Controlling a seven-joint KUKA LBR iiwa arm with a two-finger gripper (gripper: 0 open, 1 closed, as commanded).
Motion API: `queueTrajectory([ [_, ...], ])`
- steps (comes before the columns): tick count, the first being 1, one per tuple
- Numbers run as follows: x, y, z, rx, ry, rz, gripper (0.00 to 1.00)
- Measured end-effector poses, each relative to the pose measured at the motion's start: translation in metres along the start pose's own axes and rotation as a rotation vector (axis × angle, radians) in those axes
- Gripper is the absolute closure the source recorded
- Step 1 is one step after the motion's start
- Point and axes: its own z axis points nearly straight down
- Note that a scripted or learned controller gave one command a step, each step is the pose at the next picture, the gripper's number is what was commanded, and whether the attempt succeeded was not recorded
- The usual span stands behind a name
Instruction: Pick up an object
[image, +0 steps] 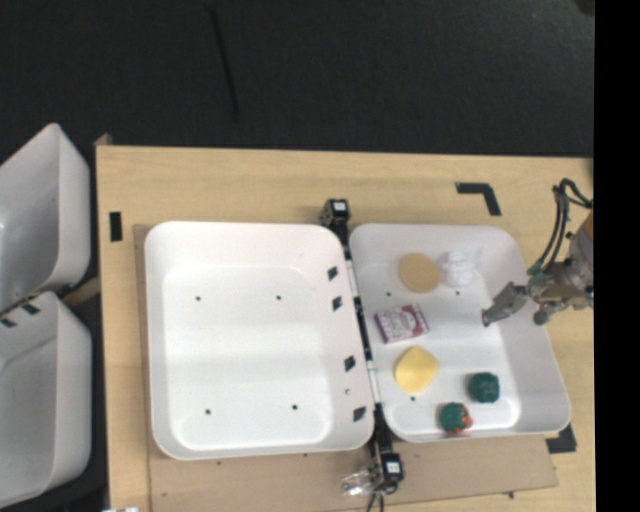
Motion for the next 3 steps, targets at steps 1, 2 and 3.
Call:
queueTrajectory([
  [1, -0.004, -0.036, 0.088, 0.006, 0.003, 0.004, 0.0],
  [2, 0.009, -0.034, 0.123, 0.002, 0.001, 0.001, 0.0],
  [3, 0.015, -0.034, 0.122, 0.0, 0.002, 0.0, 0.0],
])
